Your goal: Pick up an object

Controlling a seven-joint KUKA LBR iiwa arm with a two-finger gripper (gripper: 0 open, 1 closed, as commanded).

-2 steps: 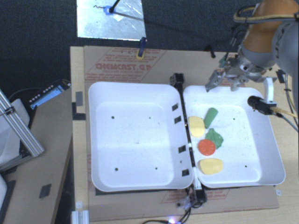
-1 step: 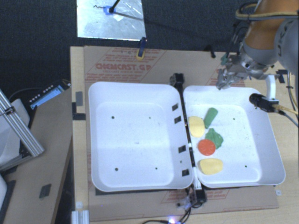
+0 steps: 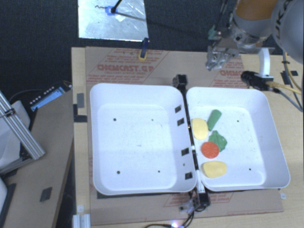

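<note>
Plastic by the look of them, five small toy foods cluster at the right bin's (image 3: 266, 127) left side. The red disc (image 3: 210, 149) seems light, stiff, maybe slick; pinch across its edges. The pincer (image 3: 216, 61) hangs beyond the bin, grip state unreadable.

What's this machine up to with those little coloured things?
A robot arm is set to pick up an object. Its gripper hangs above the bench behind the right bin, holding nothing. In that bin, near its left wall, lie two yellow pieces, a red one and two green ones. The left bin sits beside it.
</note>
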